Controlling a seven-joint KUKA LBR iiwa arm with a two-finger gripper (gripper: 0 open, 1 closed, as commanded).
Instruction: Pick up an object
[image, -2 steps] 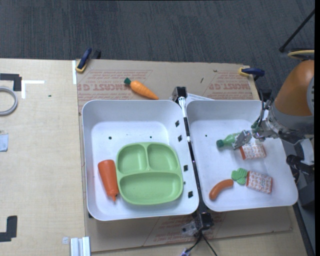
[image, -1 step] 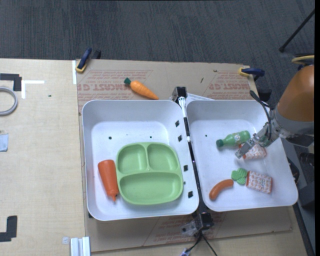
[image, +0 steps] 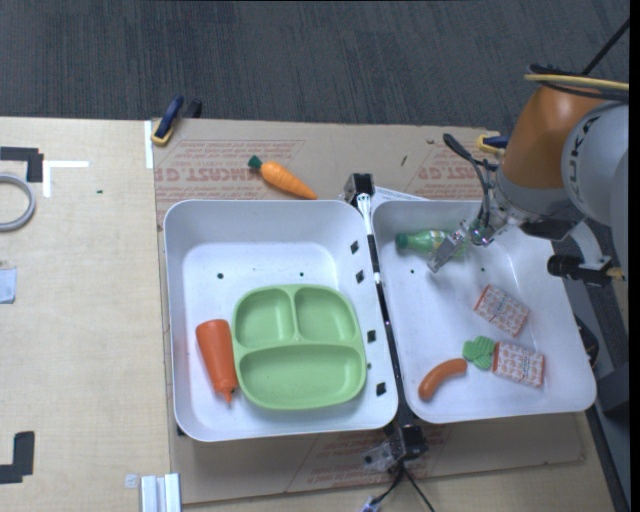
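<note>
Brown cardboard (image: 420, 165) under two white bins (image: 180, 320)

Green divided plate (image: 300, 346), orange carrot (image: 216, 358) in white bin (image: 260, 235); reddish sausage (image: 442, 378), red-and-white patterned packet (image: 501, 309)

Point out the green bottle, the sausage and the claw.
green bottle (image: 420, 240), camera view, on its body.
sausage (image: 442, 378), camera view, on its middle.
claw (image: 447, 252), camera view, between its fingertips.

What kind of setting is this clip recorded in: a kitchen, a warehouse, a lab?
Most likely a robotics lab bench set up for grasping trials. Two white bins sit clipped together on cardboard, holding toy food such as a plastic carrot and a green divided plate, with the arm's gripper reaching in.
</note>
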